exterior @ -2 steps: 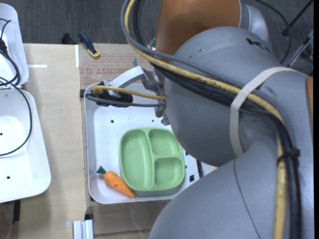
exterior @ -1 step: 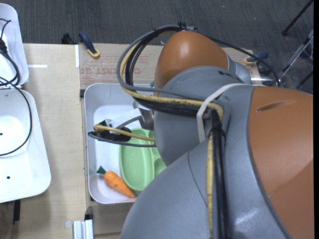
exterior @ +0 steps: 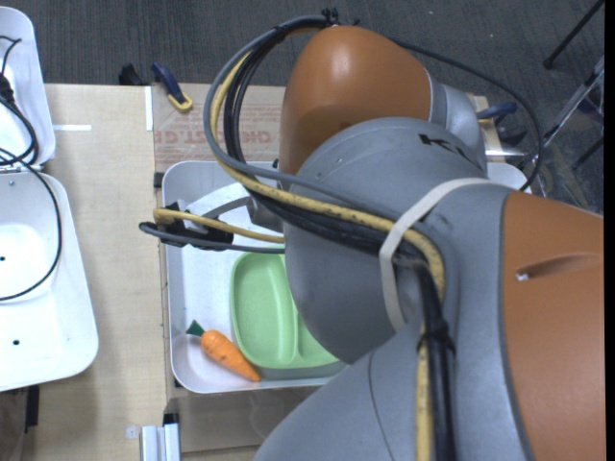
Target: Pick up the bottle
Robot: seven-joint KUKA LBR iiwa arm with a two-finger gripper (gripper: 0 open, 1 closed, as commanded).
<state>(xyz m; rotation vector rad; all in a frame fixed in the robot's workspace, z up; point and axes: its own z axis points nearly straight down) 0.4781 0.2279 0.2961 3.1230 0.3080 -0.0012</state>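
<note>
Arm (exterior: 404,257) fills most of my view, parked over the right bin (exterior: 187,257).
I count two white bins: the right one under the arm, the left bin (exterior: 48,296) at the frame edge. In the right bin I see one green tray (exterior: 259,310) and one toy carrot (exterior: 229,353) just beside the tray's lower-left corner, near the bin's front wall. I can't make out the bottle from here. Jaws are hidden behind the arm body, so I can't tell their state. One black-and-yellow cable bundle (exterior: 231,229) loops off the arm over the tabletop (exterior: 106,161).
</note>
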